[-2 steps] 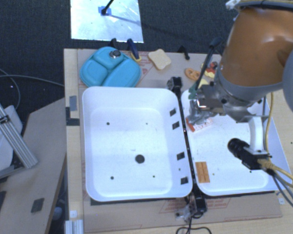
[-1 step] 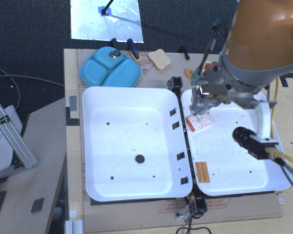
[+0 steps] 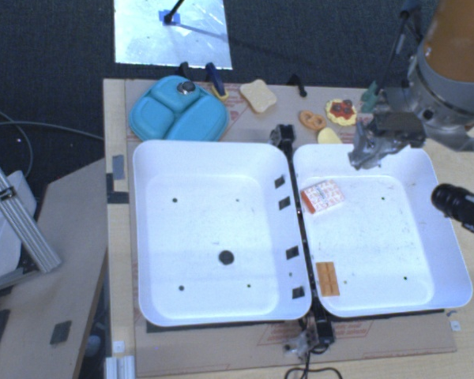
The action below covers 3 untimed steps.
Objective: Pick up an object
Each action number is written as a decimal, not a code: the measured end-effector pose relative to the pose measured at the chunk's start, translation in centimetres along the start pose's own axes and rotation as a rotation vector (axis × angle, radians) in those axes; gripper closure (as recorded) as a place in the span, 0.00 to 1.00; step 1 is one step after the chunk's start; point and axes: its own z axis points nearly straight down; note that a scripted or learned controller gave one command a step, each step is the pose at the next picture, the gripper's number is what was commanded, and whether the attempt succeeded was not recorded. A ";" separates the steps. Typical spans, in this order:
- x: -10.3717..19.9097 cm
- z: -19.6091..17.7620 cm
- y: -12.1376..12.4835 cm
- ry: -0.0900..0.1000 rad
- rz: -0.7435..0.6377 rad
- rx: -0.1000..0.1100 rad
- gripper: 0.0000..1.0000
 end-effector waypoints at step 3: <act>-0.1 16.2 2.7 0.000 -0.009 0.014 1.00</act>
